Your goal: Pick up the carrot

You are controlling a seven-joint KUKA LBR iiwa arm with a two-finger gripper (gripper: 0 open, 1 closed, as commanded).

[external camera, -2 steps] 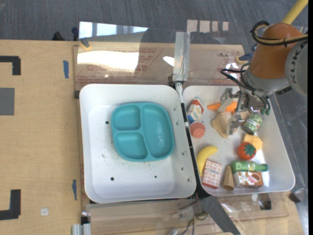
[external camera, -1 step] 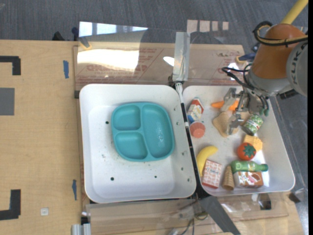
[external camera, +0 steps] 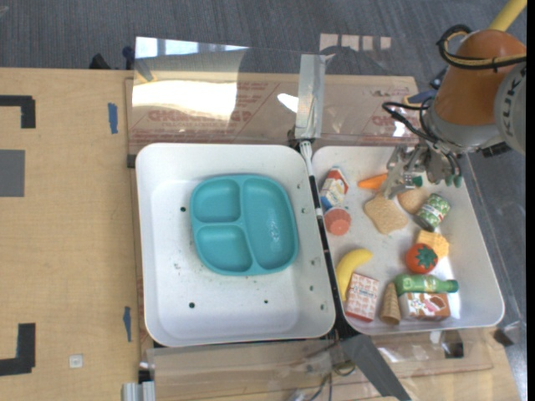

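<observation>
Gripper point(external camera: 407, 176) low in the right bin point(external camera: 485, 261), finger state impossible to tell. Carrot point(external camera: 373, 181) just beside it toward the left, touching the cracker point(external camera: 385, 215).

A teal plate point(external camera: 244, 222) lies in the white left bin point(external camera: 159, 249). In the white right bin point(external camera: 481, 274): orange carrot point(external camera: 373, 181), yellow banana point(external camera: 352, 267), red tomato point(external camera: 421, 258) with green top, green can point(external camera: 433, 211), tan cracker point(external camera: 385, 214).
</observation>
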